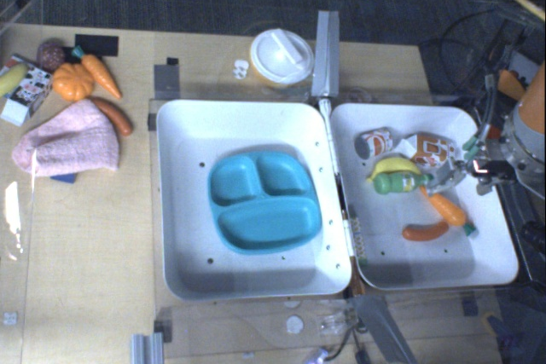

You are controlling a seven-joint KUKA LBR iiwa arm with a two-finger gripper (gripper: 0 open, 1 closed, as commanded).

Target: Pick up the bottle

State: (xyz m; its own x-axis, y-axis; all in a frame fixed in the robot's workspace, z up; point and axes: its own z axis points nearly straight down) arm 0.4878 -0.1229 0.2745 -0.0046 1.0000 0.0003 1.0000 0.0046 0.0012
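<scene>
In the right white bin point(503, 264) near the table's right edge, the gripper point(456, 170), finger state unclear, hovers beside a small green plastic bottle point(397, 182) lying flat, likely light, smooth and best gripped mid-body.

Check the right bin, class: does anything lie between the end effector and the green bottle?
Nothing visible does. The end effector sits just right of the green bottle, with the banana behind the bottle and the carrot in front.

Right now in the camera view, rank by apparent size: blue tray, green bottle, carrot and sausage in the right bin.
1. blue tray, by far the largest.
2. green bottle.
3. carrot and sausage: they look alike, too close to rank.
</scene>
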